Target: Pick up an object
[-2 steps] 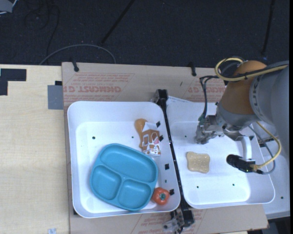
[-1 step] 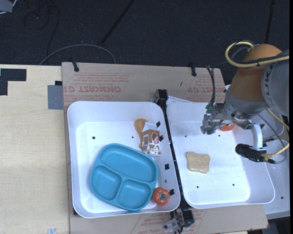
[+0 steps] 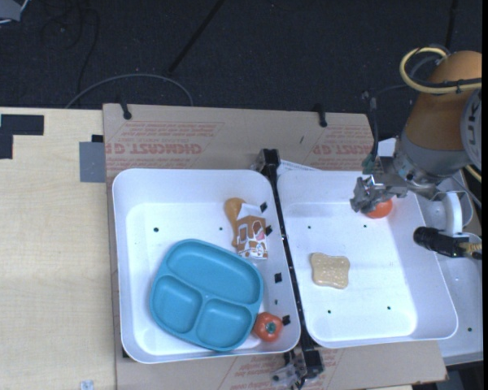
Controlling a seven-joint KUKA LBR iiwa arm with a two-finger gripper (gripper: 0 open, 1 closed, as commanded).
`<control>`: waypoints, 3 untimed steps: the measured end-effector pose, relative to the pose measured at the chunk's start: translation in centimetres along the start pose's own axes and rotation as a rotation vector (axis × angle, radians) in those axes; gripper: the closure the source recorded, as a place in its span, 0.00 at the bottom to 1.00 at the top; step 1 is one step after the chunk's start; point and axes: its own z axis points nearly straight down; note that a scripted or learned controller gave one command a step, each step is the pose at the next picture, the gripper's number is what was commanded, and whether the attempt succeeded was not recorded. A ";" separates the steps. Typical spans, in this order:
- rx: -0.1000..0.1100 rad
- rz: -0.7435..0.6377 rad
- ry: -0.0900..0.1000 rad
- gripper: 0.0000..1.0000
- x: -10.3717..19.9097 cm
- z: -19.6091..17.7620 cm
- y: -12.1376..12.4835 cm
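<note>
Two white bins sit side by side. At two o'clock in the right bin (image 3: 439, 323), the gripper (image 3: 371, 198) sits right on a small orange-red ball (image 3: 380, 210). Its grip is hidden, so I cannot tell. Nothing looks lifted yet.

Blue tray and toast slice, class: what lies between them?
In the camera view, the two bins' adjoining white rims, with black clips, lie between the blue tray and the toast slice.

You see a grey arm (image 3: 472, 128) with an orange band (image 3: 439, 108), a yellow cable loop (image 3: 419, 59) above, and a grey metal gripper (image 3: 369, 195).
</note>
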 end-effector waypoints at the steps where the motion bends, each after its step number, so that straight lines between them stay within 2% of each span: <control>1: -0.001 -0.003 0.000 1.00 0.0 -6.3 0.3; 2: 0.003 -0.003 0.001 1.00 -0.1 -8.7 0.4; 3: 0.006 -0.004 0.002 1.00 4.4 -8.4 -0.2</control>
